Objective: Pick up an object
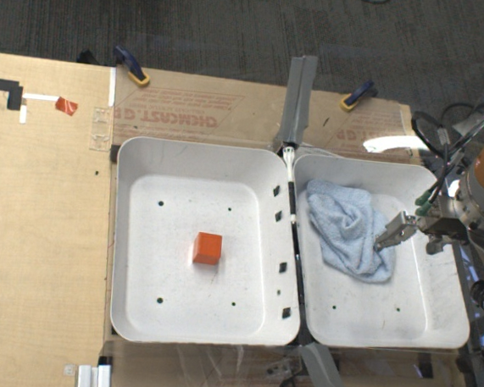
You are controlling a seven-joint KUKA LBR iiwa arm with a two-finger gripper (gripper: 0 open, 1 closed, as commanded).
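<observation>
Two shallow white bins sit side by side on the counter (pixel 33 236), which is a light wooden surface with a sheet of brown cardboard (pixel 207 113) lying under the bins' far edges. The left bin (pixel 124 220) holds a small orange-red cube (pixel 208 249), resting on the bin floor a little below its middle and well apart from every wall. The right bin (pixel 433 330) holds a crumpled pale blue cloth (pixel 349 228), bunched in the upper left part of that bin, close to the divider where the two bins meet. The arm reaches in from the right, its grey body and orange band partly cut off at the frame edge, and the pincer (pixel 388 237) hangs over the right bin with its tip at the right edge of the cloth. One slim metal finger slants down and to the left and appears to touch the cloth's folds; whether the pincer is spread or closed cannot be told from this angle, and no fabric is plainly seen caught between its fingers. The cloth lies on the bin floor, not lifted. Two clamps with blue and yellow handles (pixel 131 65) grip the cardboard's far edge, one at the left and one nearer the right. A grey bar (pixel 298 100) runs from the far edge down toward the seam between the bins. Dark carpet lies beyond the counter.
</observation>
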